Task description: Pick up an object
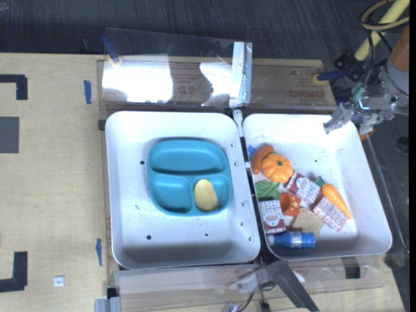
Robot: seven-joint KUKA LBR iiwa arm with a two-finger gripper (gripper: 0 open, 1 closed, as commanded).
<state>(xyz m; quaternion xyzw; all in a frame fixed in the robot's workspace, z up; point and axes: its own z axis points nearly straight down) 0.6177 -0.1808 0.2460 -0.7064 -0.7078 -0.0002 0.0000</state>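
Observation:
My gripper (pixel 346 127) hangs over the far right corner of the right bin (pixel 374 194), open, with nothing between its fingers. Below and to its left a pile lies in that bin: an orange pumpkin (pixel 279 168), a carrot (pixel 336 199), a green piece (pixel 266 189), several red-and-white packets (pixel 303 188), a tan cracker-like piece (pixel 307 221) and a blue bottle (pixel 294 240) on its side. The gripper is well apart from all of them.
The left bin (pixel 123 174) bears a blue divided plate (pixel 188 168) with a yellow oval object (pixel 206 195) in its lower right compartment. A clear plastic sheet (pixel 175 70) stands behind the bins. Yellow cables (pixel 383 15) and the arm's wrist crowd the upper right.

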